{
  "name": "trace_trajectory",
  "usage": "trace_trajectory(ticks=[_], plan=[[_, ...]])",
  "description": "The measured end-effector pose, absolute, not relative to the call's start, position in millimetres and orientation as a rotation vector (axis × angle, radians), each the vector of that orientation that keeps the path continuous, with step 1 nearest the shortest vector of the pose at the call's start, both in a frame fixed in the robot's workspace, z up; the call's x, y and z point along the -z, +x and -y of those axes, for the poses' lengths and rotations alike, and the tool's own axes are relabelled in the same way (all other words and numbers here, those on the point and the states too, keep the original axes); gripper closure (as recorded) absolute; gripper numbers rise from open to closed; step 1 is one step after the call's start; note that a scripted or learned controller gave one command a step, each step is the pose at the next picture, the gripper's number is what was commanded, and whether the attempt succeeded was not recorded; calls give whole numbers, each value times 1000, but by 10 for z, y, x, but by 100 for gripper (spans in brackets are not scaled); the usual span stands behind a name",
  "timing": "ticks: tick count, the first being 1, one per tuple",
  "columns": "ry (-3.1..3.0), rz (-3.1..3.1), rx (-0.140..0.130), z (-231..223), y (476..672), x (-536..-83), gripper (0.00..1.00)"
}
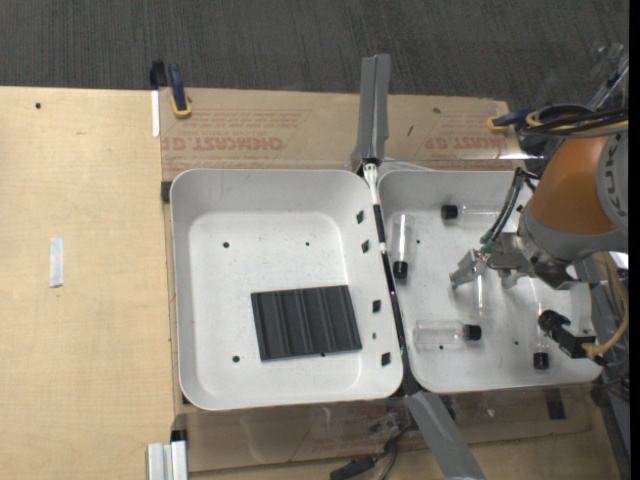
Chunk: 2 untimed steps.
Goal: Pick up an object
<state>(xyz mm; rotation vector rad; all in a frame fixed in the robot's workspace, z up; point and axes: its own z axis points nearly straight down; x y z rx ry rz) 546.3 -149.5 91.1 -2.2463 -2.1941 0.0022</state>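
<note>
Grey arm [575,203]: it fills the right part of the right bin [500,373], so you cannot see the bin floor under it, and its far end is cut off at the edge of the view.
Left bin [200,298]: it holds one black ribbed panel [306,322], flat, well apart from the arm. I judge it a poor target for you, because it is wide and lies flush on the floor.
Gripper [478,273]: it is low over the middle of the right bin, with metal fingers [464,268] pointing to the left. You cannot tell if they are wide or narrow, and nothing is seen between them.
Upper tube [399,244]: a clear tube with a black cap, it lies just beside the left wall of the right bin. The risk is that the wall blocks one finger.
Lower tube [447,335]: clear with a black cap, it lies near the front of the bin, below the gripper. It is round and smooth, so I think it can roll or slip away when touched. The clear body is hard to make out against the white.
Small black pieces: one [450,211] near the back wall, one [541,361] near the front right. They are too small for you to say what they are.
</note>
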Motion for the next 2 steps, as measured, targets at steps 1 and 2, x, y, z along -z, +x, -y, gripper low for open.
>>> trace_trajectory(ticks=[1, 2], plan=[[-2250, 2190, -3, 1507, 5459, -999, 100], [-2322, 2116, -4, 882, 5438, -2288, 100]])
